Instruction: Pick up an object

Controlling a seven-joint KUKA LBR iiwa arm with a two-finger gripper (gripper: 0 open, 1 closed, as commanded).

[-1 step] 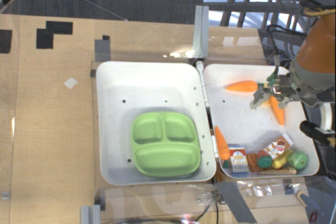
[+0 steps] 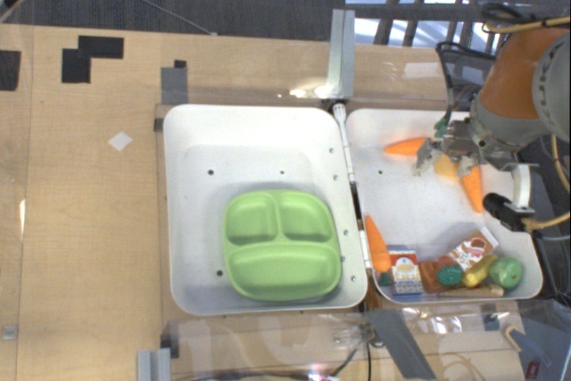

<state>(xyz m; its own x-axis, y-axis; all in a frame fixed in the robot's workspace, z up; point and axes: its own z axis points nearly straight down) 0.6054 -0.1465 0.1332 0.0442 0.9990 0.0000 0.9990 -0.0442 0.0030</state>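
My gripper (image 2: pixel 443 160) hangs low over the back of the right bin (image 2: pixel 419 214), coming in from the right under the orange wrist band. An orange carrot (image 2: pixel 406 147) lies just to its left, tip pointing left. A small yellow piece (image 2: pixel 446 168) sits directly under the gripper, and a second carrot (image 2: pixel 473 188) lies just to its lower right. Whether anything is gripped is hidden by the gripper body.
The left bin (image 2: pixel 205 147) holds a green divided plate (image 2: pixel 281 245). Along the right bin's left wall lies a third carrot (image 2: pixel 376 245). At its front are a small carton (image 2: pixel 406 271), a red-and-white packet (image 2: pixel 470 249), a yellow banana (image 2: pixel 478 274) and a green fruit (image 2: pixel 507 272).
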